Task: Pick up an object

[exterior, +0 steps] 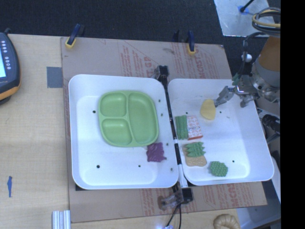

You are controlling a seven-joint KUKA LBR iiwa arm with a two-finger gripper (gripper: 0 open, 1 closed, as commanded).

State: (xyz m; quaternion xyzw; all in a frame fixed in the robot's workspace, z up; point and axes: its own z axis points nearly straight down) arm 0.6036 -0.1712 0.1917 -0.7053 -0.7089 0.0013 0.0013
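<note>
The right bin lies mostly bare around its middle and far rim. Inside it, my gripper hangs released near the upper right rim, the yellow object just beside one finger, not grasped.

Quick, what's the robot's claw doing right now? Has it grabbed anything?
Gripper: above the right bin, right next to the yellow piece. Open or shut cannot be told; no grab visible.

Blue-and-yellow clamps on the cardboard sheet; teach pendant at left.
</note>
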